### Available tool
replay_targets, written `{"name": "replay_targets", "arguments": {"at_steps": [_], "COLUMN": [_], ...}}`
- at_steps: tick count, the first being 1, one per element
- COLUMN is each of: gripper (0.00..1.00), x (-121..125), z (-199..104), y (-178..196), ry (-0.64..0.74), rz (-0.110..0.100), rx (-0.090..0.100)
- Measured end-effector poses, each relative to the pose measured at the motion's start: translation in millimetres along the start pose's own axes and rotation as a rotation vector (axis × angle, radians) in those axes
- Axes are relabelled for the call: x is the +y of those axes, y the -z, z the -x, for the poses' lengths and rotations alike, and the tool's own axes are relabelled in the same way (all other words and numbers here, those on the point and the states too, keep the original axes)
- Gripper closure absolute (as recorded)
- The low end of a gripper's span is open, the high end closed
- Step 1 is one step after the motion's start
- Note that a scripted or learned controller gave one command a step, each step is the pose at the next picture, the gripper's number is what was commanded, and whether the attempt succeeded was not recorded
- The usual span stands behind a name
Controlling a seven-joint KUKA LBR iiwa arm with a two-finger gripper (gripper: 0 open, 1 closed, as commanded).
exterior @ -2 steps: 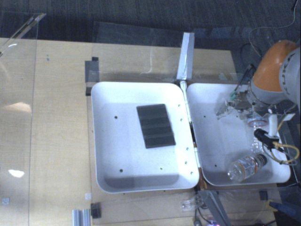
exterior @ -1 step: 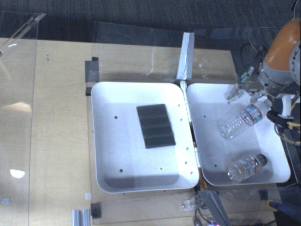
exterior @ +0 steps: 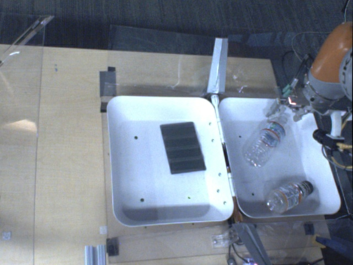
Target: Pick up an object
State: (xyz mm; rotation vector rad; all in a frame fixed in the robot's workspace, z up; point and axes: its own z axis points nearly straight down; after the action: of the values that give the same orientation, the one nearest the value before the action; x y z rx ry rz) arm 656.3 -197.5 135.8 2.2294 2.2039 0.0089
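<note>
A clear plastic bottle (exterior: pixel 263 143) lies slantwise in the right bin (exterior: pixel 320 164), its neck pointing up and right. My gripper (exterior: pixel 287 105) hangs at that bin's far right corner, right at the bottle's neck end; whether it touches the bottle is unclear. A second clear bottle (exterior: pixel 289 195) with a dark cap lies near the same bin's front wall. In the left bin (exterior: pixel 127 148) a flat dark grey ribbed block (exterior: pixel 182 147) rests near the middle.
A metal post (exterior: pixel 217 65) stands behind the seam between the two bins. Cables (exterior: pixel 331 139) run along the right bin's right rim under the arm. The wooden bench (exterior: pixel 55 148) spreads out to the left.
</note>
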Motion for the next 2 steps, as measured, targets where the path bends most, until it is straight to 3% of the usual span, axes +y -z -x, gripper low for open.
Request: {"name": "replay_targets", "arguments": {"at_steps": [1, 2], "gripper": [0.0, 1.0], "x": [-12, -9], "z": [-16, -17], "y": [-40, -26], "ry": [0.138, 0.14], "rz": [0.014, 0.024], "rx": [-0.005, -0.007]}}
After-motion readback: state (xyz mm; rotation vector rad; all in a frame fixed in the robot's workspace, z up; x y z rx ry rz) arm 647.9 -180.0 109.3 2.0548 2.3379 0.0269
